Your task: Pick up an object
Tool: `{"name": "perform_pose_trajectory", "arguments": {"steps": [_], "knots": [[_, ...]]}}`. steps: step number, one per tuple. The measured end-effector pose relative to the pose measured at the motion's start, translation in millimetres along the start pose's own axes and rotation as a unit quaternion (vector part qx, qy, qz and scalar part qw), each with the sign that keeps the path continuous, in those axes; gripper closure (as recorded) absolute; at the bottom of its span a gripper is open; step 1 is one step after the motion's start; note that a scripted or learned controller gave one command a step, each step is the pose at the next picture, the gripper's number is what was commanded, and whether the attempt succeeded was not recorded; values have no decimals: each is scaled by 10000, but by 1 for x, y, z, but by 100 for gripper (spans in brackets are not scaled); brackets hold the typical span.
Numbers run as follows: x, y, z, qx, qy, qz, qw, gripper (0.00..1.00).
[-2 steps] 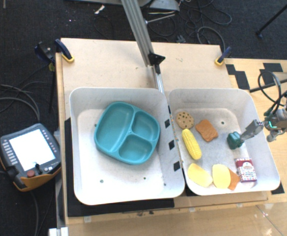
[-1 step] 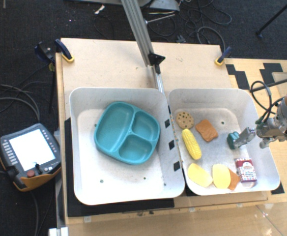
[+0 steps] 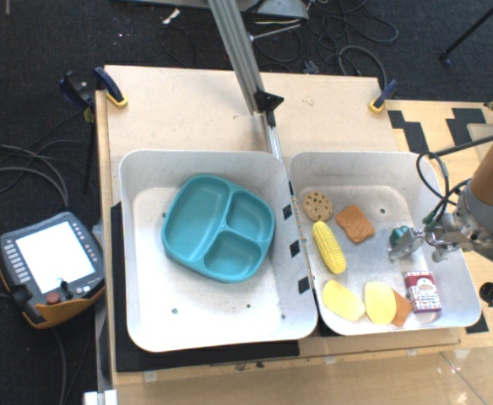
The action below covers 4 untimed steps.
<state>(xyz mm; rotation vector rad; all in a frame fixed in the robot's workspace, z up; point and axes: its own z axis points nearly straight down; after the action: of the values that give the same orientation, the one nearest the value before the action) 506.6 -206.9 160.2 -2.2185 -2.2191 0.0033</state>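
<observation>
**Gripper low over right bin, nothing held**

Left bin: teal divided plate sits roughly centred, three compartments. Not a likely pick: wide, smooth, no edge a two-finger pinch would suit.

Right bin: small items scattered. Cookie near the upper left; corn cob just below it, lying lengthwise. Orange-brown piece to the cob's right. Along the front: pale yellow piece, then a yellow-orange piece, then a small red-and-white carton near the right wall.

Gripper reaches in from the right, low over the bin floor, above the carton and right of the orange-brown piece. Cannot tell whether it is spread or closed at this resolution; no object seen between its tips.

Judgement: the pieces look like light, rigid toy food. Corn cob appears the best candidate: ridged surface, pinch across its narrow middle. Carton also workable across flat faces. Smooth rounded yellow pieces may slip out.
</observation>
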Motion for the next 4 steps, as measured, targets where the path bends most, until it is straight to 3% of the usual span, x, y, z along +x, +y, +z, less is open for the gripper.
{"name": "perform_pose_trajectory", "arguments": {"steps": [1,2,4], "knots": [[2,0,64,0,2,0,10000,0],[2,1,50,-25,-7,0,10000,100],[1,1,-66,-53,-21,-14,10000,100]]}}
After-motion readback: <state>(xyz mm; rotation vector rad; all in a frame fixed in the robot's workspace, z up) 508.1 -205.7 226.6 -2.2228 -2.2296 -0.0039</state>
